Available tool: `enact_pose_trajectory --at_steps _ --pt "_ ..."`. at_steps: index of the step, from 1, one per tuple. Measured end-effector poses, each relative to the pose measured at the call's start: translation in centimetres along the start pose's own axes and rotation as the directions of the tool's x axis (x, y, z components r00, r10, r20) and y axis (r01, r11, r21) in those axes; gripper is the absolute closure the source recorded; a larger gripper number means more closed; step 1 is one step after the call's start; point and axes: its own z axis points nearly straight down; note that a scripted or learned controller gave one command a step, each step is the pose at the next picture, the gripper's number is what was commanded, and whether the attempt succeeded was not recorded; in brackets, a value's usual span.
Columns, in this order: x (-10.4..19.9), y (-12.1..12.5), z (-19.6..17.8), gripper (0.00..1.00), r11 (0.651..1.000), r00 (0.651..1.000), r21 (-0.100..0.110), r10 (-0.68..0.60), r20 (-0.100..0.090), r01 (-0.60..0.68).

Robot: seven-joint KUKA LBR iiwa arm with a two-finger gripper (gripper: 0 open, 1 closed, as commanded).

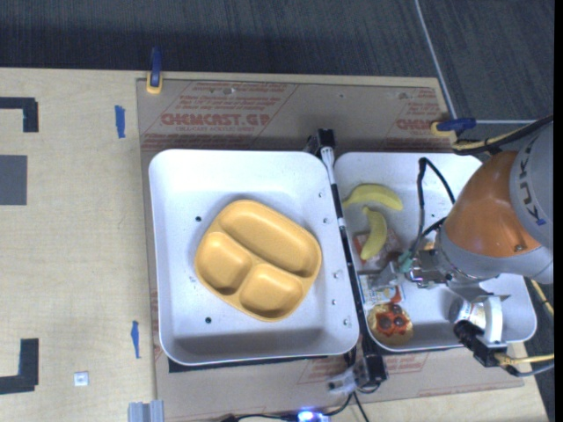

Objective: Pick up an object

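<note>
Gripper (387, 275) is seen low in the right bin (519, 323), among 2 bananas (374, 198) and a small round toy (391, 322); finger state cannot be told, clutter blurs it. Yellow 3-compartment tray (257, 258) sits in the left bin (176, 236).

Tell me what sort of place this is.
Likely a robot grasping test bench in a lab: two white bins on a taped wooden board, toy bananas and a yellow tray as test objects, cables trailing.
</note>
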Motion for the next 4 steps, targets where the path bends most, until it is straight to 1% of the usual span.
enact_pose_trajectory --at_steps 4 --pt "0.00 0.01 0.00 0.00 1.000 1.000 0.000 -0.001 0.000 0.001"
